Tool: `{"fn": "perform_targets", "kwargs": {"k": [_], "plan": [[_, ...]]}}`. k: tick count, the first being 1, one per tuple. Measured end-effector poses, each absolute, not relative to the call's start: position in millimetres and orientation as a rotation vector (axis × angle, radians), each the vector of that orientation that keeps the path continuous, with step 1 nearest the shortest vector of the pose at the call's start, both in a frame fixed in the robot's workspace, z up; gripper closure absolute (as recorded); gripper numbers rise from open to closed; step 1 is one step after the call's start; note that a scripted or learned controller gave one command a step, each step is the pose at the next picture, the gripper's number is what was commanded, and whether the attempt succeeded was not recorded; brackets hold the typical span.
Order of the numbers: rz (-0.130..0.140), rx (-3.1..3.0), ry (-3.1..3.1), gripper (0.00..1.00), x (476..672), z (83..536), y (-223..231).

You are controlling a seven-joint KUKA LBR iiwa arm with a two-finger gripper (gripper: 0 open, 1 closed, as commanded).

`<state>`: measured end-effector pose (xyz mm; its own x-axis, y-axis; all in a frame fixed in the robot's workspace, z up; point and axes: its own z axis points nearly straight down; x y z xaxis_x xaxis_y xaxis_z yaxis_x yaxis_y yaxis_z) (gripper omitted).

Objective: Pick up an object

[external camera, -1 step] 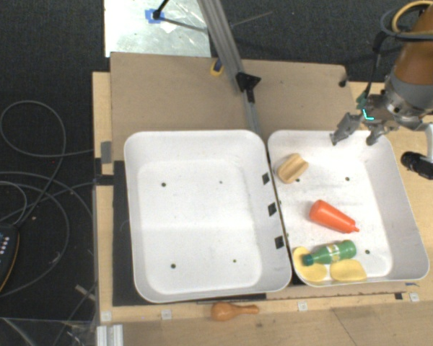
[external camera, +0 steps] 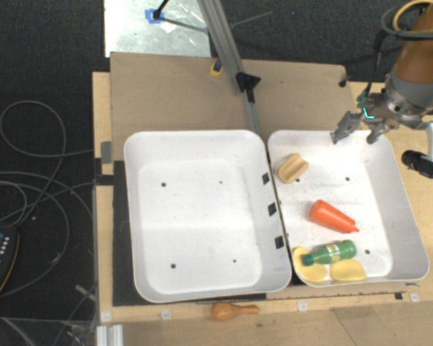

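A flat brown board covers the worktop [external camera: 303, 78], which carries two shallow, smooth white plastic bins with rounded corners, set side by side and touching along their inner rims.

The left bin [external camera: 141, 150] has a matte floor marked by four small dark holes.

Just in front of the bins, on the worktop edge, lies a small orange pear-shaped piece [external camera: 232, 310] with a thin neck pointing right.

The right bin [external camera: 408, 225] holds all task objects. Near its rear left corner lies a tan block [external camera: 291, 167], short and rounded, like a bread piece. At mid-bin lies a glossy orange cone [external camera: 333, 216], carrot-like, tip pointing to the front right. At the front left corner lies a green bottle [external camera: 330, 252] on its side, with a white label band and yellow cap end; it rests across two flat, rounded yellow pieces [external camera: 346, 270].

The tool [external camera: 363, 130] hangs above the rear rim of the right bin, well apart from every object. Its two dark fingers are spread wide, with nothing between them. Above it sit the grey wrist and orange band of the arm [external camera: 418, 63].
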<state>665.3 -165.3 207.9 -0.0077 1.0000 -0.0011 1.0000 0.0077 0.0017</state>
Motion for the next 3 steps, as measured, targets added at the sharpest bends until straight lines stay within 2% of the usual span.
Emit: {"fn": "perform_targets", "kwargs": {"k": [2, 3], "plan": [[-0.003, 2.219, 2.227, 0.00, 669.6, 101, -179], [0.000, 2.215, 2.225, 0.00, 670.5, 91, -179]]}}
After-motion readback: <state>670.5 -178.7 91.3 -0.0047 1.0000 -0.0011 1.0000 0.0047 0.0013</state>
